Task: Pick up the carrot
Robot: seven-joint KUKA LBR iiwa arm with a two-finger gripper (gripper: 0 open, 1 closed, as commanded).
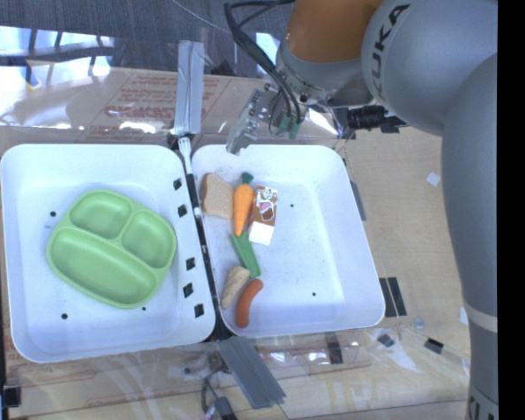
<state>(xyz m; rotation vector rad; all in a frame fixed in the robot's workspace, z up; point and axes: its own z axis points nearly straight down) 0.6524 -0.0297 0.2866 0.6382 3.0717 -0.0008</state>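
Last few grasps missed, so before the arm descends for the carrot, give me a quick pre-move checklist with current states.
1. Carrot in the right bin: ok.
2. Carrot top unobstructed: ok.
3. Room beside the carrot: not ok; bread slice and small carton crowd both sides.
4. Gripper above the carrot: not ok; it hangs over the bin's far rim.
5. Gripper finger opening: cannot tell.

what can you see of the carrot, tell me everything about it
The carrot is a small orange toy-like piece with a green top, smooth like plastic. It lies flat in the right bin, near its left wall, green end pointing away from the camera. A bread slice lies against its left side; a small carton sits close on its right. Nothing grips it.
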